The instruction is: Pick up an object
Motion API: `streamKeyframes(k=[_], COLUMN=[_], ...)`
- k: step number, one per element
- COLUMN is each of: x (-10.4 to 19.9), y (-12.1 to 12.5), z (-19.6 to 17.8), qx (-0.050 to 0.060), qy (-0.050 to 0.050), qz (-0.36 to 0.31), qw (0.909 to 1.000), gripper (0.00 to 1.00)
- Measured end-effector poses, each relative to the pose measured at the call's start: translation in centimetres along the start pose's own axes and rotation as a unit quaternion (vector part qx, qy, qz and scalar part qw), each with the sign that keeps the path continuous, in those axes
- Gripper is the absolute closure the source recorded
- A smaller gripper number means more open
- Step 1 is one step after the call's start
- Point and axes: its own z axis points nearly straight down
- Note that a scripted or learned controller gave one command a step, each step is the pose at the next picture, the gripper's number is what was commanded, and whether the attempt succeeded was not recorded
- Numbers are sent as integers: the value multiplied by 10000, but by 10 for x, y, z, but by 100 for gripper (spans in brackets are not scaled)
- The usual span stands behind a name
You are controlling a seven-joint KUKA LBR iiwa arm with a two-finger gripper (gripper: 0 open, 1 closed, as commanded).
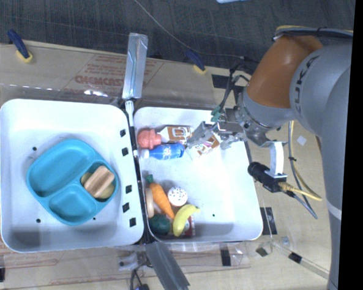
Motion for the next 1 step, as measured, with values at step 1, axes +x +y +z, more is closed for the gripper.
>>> streamKeyframes(k=[1], x=[21], y=[5], z=[112], qx=[27], qy=[8], qz=[-1045], qw=[9945], gripper=[0])
